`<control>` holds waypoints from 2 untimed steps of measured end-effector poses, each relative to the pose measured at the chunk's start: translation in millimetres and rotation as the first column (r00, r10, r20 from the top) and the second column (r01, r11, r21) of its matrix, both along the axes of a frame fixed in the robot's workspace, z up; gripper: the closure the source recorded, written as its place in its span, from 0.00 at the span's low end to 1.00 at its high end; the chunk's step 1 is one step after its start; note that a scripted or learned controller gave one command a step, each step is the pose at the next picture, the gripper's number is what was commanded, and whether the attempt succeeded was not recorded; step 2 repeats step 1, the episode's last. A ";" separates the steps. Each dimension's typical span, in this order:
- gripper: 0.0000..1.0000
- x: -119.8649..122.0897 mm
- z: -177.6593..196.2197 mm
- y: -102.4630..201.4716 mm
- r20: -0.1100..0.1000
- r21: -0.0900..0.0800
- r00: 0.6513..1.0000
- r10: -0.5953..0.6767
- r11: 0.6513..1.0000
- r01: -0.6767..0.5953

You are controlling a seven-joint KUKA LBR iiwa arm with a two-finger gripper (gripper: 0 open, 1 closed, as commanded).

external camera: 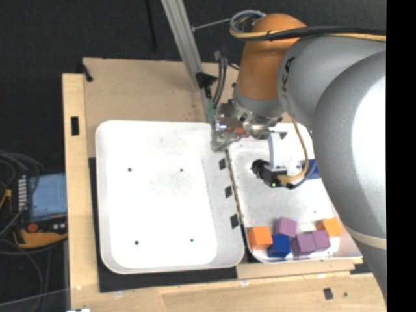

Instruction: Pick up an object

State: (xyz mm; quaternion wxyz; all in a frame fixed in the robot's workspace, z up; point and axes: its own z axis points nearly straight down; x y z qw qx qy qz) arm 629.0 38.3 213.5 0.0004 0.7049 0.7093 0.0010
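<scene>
Blocks (304, 244), orange, blue and purple, are lying bunched against the near wall of the right bin (305, 207), several touching. Your hand (226, 134) is hovering well apart over the bin's far left corner, probably leaving them unobstructed; you cannot tell whether it is open or holding anything.

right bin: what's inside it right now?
At the near end of the right bin: an orange block, a blue block, purple blocks and a second orange block. The arm covers the bin's right side, so anything there is hidden.
</scene>
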 end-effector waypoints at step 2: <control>1.00 25.7 11.2 46.7 0.002 0.001 1.000 0.001 1.000 -0.001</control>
